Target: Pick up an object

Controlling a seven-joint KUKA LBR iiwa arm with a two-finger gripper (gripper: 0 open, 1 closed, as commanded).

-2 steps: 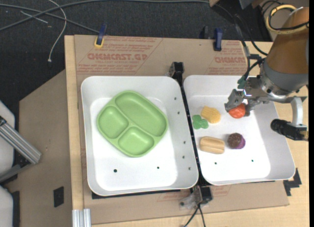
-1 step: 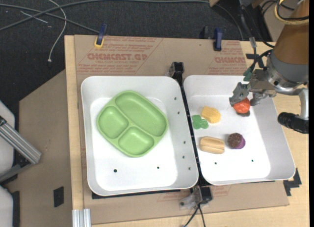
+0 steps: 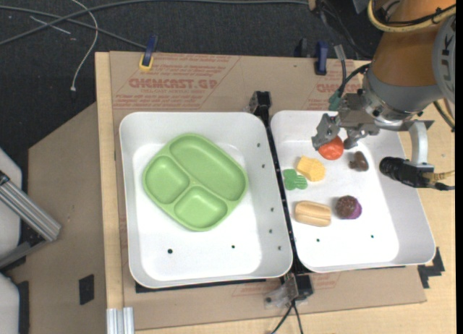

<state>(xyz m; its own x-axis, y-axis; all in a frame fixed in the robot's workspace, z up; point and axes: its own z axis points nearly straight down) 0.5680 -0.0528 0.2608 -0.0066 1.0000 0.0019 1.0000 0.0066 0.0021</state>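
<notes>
- Camera view, right of centre: the tool (image 3: 334,136) sits low over the red object (image 3: 332,150) in the right bin (image 3: 412,246), at the grasp stage as I judge it.
- Whether it is open, closed or gripping, I cannot tell.
- Next it needs a firm close, then a lift.
- Tool's tip hides the object's top.

single fixed camera above the bench, angled down at a slant, far enough back to take in both white bins (image 3: 137,202) whole; arm (image 3: 405,50) enters at frame right.
</notes>
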